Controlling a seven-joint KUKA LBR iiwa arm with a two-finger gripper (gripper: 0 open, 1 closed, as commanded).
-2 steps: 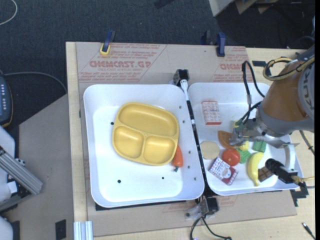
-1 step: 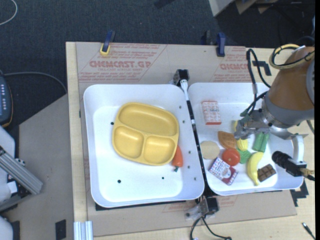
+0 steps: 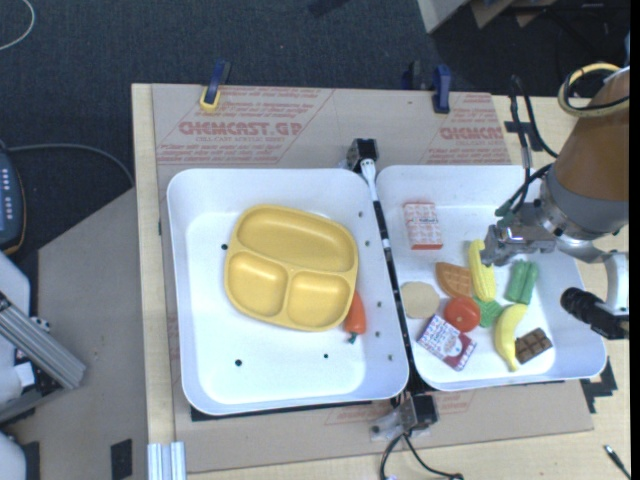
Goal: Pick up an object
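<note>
Gripper (image 3: 497,249) sits low over the corn cob (image 3: 482,273), at its upper end; can't tell its state. Green piece (image 3: 520,282) just right of the corn, tomato (image 3: 461,314) below it, bread slice (image 3: 455,278) touching its left. Risk: tight clutter, so it may nudge neighbours or slip off the corn.

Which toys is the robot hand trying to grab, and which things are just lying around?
For the job:
- gripper, over the right bin
- corn, right beside it
- green vegetable
- banana
- tomato

Just lying about:
- yellow divided plate in the left bin
- orange carrot by the plate
- blue clamp on the bench edge
</note>
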